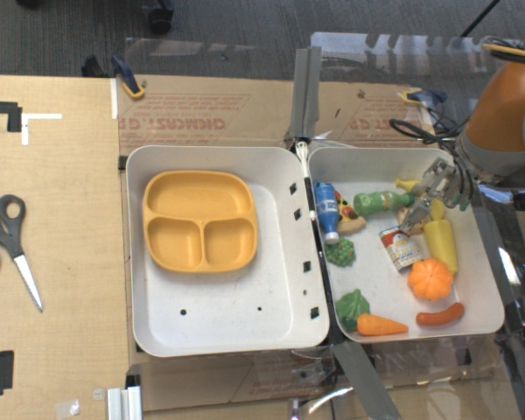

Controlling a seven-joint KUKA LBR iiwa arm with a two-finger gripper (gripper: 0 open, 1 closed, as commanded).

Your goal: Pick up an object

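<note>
I see the grey two-finger gripper [420, 206] low in the right white bin [483, 261], above the small red-and-white packet [403, 247], beside the yellow plastic corn cob [441, 243]. I cannot tell how the jaws stand.

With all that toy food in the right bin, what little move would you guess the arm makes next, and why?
Probably a short drop straight down. The gripper hangs over the upper right part of the right bin, above where the green bottle, the small packet and the yellow corn lie close together. I see nothing held between the jaws, so lowering onto one of these seems the likely next step.
</note>
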